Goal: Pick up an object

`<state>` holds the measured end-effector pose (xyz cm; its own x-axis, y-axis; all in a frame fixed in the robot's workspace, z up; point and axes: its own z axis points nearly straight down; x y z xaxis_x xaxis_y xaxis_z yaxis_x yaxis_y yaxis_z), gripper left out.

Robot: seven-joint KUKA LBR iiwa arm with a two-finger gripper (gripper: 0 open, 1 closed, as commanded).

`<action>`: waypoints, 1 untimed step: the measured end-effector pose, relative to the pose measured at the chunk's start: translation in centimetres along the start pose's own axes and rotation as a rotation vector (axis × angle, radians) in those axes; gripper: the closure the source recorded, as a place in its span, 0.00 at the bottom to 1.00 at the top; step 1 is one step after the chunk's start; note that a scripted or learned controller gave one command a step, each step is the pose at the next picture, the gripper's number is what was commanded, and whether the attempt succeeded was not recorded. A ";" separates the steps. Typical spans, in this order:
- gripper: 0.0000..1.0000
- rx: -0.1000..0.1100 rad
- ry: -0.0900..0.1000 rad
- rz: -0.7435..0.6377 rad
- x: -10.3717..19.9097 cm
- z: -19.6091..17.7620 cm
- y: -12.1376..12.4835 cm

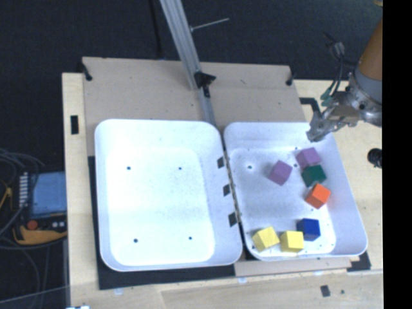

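Observation:
The right bin (264,131) holds several small blocks. Two purple blocks lie near its middle, one (280,172) to the left and the other (308,156) to the right. A green block (313,174) and an orange block (317,196) sit below the right one. A blue block (309,228) and two yellow blocks (265,238) (291,241) rest by the near rim. My gripper (318,131) hangs over the bin's far right corner, just above the right purple block, with nothing seen in it.
The left bin (109,172) sits beside the right one. A slanted metal rail (187,44) rises behind the bins. Cables and a small box (48,195) lie off the bench at the left.

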<state>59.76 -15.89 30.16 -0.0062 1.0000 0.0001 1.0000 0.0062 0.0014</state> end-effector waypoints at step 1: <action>1.00 0.001 0.000 0.000 4.4 1.6 0.1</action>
<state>59.82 -11.54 28.59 -0.0062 1.0000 0.0003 1.0000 0.0062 0.0000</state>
